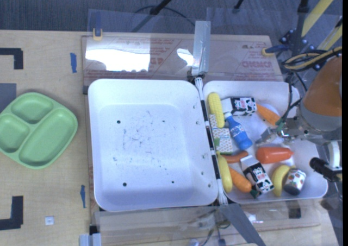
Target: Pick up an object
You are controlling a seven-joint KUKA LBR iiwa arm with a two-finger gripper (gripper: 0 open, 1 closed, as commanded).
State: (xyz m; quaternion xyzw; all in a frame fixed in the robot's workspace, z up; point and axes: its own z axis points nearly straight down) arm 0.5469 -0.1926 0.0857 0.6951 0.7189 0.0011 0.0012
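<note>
gripper (272,132) at 3 o'clock, grip state unclear, just above glossy, elongated orange pepper (274,155); smooth blue bottle (237,132) beside.

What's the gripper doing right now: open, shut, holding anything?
Gripper: cannot be told. It sits low in the right bin, among the toys beside the orange pepper, with nothing seen held.

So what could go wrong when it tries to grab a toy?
The toys lie packed together in the right bin, so the end effector might nudge the blue bottle or red pepper without gripping either. The corn hugs the bin's wall, leaving little room to close around it.
</note>
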